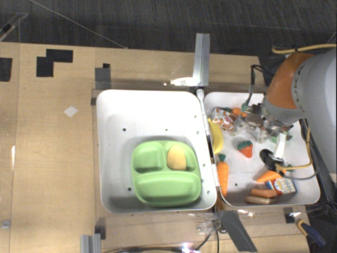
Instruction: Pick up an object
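Note:
My gripper (254, 129) hangs over the upper middle of the right bin (243, 179), with the grey arm and its orange band coming in from the right. A red strawberry (245, 149) lies just below it, apart from it. A red and white snack packet (224, 118) sits to its left. Along the bin's left wall lie a yellow banana (216, 136) and an orange carrot (222, 176). At the front right rest an orange carton (279, 184) and brown sausage-like sticks (261, 196). Nothing shows as held.
The left bin (110, 141) holds a green divided plate (166, 187) with a yellow-orange round fruit (177, 157) in its upper right compartment. A metal post (202, 62) stands behind the wall between the two bins.

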